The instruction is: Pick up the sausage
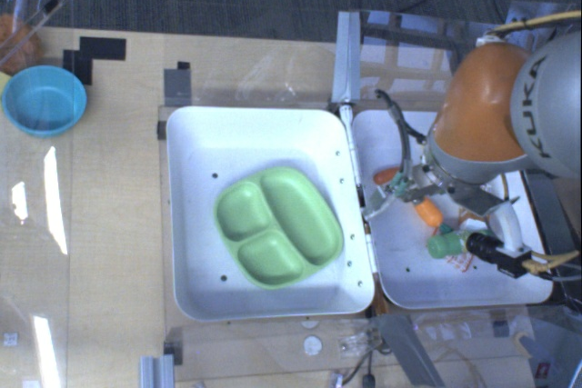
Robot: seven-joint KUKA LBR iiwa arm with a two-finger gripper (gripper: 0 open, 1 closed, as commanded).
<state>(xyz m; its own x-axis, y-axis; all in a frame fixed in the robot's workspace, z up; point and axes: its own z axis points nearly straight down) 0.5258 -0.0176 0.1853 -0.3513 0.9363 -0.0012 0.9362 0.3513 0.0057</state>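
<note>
Your bench (100, 223) carries two bins; the left bin (195, 286) holds a green tray (277, 224). The arm (496, 118) hangs over the right bin (409, 282). The sausage (386, 174) (reddish, partly hidden) lies beside the hand (403, 186), not yet lifted.

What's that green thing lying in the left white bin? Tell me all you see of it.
It is a pale green divided plate, smooth and slightly glossy like plastic. It has three rounded compartments: one long one on the right side and two smaller ones on the left. It lies flat, turned at an angle, near the middle of the left bin, resting on the bin's floor. Nothing lies in its compartments, and nothing else touches it.
</note>
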